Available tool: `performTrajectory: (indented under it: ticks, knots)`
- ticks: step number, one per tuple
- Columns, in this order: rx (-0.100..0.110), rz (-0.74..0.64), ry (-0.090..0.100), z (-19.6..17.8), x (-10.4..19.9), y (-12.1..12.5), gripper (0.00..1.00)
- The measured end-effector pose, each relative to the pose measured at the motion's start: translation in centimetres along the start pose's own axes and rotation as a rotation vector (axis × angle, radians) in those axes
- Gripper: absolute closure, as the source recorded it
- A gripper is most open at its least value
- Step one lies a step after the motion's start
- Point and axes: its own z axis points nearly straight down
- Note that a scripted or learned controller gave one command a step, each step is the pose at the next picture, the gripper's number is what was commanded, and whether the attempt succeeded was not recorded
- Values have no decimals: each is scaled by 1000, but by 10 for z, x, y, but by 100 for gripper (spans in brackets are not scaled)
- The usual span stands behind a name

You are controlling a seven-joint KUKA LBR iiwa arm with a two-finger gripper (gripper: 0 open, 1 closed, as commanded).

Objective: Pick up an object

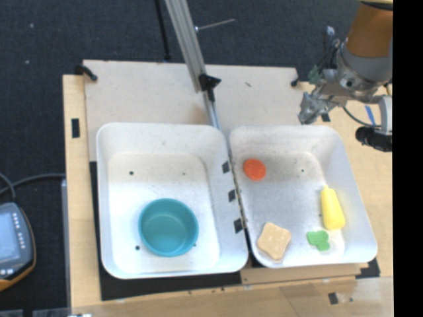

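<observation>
Above the right bin's (344,152) far rim (near its corner) hang the fingers (310,109), seemingly closed, gripping nothing.

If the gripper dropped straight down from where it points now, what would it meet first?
Probably the back rim of the right bin; the gripper hangs about over that edge, though depth is unclear here.

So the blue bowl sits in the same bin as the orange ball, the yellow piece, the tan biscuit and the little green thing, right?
Not quite. The camera view shows the blue bowl alone in the left bin. The orange ball, yellow piece, tan biscuit and little green thing do share one bin, the right bin.
</observation>
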Motion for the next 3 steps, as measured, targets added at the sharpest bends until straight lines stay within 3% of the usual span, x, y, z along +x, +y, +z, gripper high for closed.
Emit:
performTrajectory:
  ticks: [2,3]
  knots:
    - [3,2,-1,22,80,8,100]
    - [0,-1,0,28,140,15,100]
